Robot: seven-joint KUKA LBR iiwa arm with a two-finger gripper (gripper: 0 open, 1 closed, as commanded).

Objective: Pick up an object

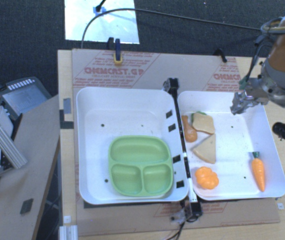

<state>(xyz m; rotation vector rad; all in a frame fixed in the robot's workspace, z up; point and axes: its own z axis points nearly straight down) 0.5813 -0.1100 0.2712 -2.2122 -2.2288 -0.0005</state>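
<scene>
Toys lay in the right bin (277,184), namely sandwich (203,122), wedge (207,148), orange piece (206,178) and carrot (258,172), while the gripper (241,103), its grip impossible to judge, hovered above the far edge, seemingly approaching, needing next to descend onto one.
</scene>
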